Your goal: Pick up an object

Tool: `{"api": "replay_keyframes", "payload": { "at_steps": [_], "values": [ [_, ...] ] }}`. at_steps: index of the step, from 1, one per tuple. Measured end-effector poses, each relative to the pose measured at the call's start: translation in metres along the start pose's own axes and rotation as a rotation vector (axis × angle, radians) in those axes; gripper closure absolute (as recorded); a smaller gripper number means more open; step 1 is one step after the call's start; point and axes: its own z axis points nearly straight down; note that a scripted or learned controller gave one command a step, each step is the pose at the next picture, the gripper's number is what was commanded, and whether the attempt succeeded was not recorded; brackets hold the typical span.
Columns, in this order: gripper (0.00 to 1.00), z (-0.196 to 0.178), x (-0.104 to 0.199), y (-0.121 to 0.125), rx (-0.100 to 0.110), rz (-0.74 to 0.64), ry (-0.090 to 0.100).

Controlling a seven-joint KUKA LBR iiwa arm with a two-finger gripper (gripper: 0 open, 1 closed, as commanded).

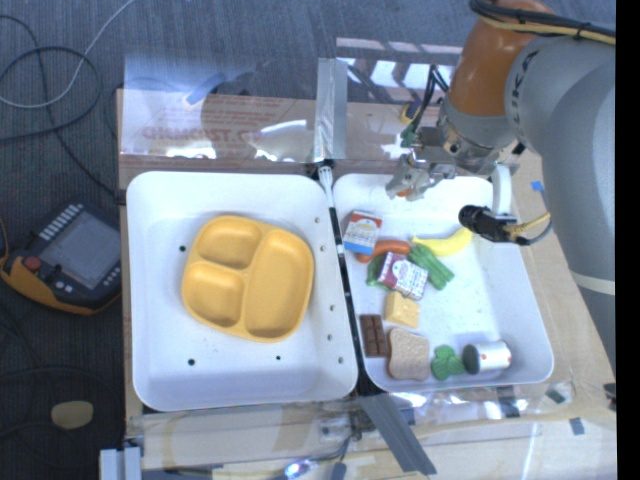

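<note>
Handheld controller (pixel 68 260), orange and grey, on the floor left of the bench. Left bin (pixel 150 368), white, shallow: holds one yellow divided plate (pixel 247 276) with three compartments, lying flat near the bin's middle. Right bin (pixel 520 318), white, touching the left bin along a shared rim: holds a cluster of small toy foods. Small red-and-white packet (pixel 361 232) at the far left of the cluster; dark red packet (pixel 405 277) among green pieces (pixel 432 264) just right of it; banana (pixel 447 242) farther right, toward the far side. Brown chocolate bar (pixel 372 335) at the near left; yellow cheese slice (pixel 403 311) and bread slice (pixel 408 354) beside it; green broccoli (pixel 446 362) touching a silver can (pixel 488 356) lying on its side at the near right. Gripper (pixel 412 181), on the grey arm with orange band (pixel 487 63), hangs over the far edge of the right bin, apart from the foods, nothing seen between its fingers; open or closed, cannot tell.
</note>
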Motion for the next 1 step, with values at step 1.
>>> {"api": "replay_keyframes", "payload": {
  "at_steps": [1],
  "values": [
    [1.0, 0.0037, -0.0446, -0.0031, 0.001, -0.046, -0.003]
  ]
}}
